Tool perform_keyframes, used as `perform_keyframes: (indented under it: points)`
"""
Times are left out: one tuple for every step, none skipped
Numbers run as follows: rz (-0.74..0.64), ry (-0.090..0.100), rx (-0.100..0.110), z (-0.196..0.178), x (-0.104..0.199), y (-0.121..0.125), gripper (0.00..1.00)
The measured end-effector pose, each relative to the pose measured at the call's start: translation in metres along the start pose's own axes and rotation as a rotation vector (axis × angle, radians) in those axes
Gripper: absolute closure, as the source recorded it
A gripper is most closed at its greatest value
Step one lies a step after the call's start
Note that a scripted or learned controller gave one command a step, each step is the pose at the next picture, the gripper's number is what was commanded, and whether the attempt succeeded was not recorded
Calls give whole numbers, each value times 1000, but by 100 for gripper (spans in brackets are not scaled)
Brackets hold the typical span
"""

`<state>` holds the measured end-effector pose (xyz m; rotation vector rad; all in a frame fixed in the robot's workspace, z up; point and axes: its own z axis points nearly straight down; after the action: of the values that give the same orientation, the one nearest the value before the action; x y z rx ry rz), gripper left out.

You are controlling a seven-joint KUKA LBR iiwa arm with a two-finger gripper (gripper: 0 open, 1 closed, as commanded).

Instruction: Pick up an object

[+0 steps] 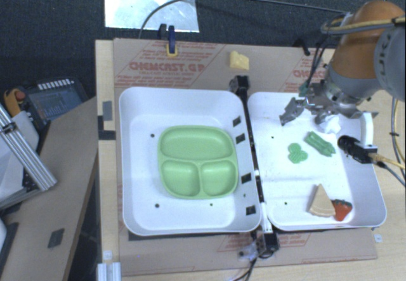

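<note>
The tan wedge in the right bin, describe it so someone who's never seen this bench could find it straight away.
Look in the right bin, at its near right corner. The tan wedge lies there, touching a small red-orange piece. It is the bin's only pale brown, triangular thing; the green pieces lie farther back.

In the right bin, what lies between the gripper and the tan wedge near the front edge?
In the camera view, two green pieces lie between the gripper and the tan wedge: a round green piece and a longer green piece. The remainder is bare white bin floor.
</note>
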<state>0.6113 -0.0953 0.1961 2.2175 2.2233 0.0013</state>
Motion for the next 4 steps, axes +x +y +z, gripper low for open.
perform_keyframes:
  points:
    - [1,1,4,42,-1,3,0]
    - [-1,1,5,90,9,2,0]
    - [0,1,2,112,9,2,0]
    - [0,0,-1,100,9,4,100]
